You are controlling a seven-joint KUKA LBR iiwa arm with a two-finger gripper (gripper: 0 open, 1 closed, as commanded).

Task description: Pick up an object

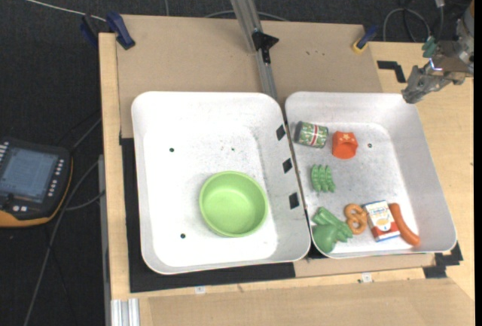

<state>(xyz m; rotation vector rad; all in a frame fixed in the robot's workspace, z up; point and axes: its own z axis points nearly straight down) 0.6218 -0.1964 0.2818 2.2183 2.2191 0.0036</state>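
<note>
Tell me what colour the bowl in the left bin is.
Light green. The bowl shows plainly in the camera view, upright in the left bin.

Teach pendant (30, 180) left of bench; blue clamp (120, 29) at corner.

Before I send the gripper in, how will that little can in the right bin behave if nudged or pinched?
The can lies on its side, so a nudge would probably roll it. Its round wall may slip between the fingers. It looks toy-sized, likely light.
</note>
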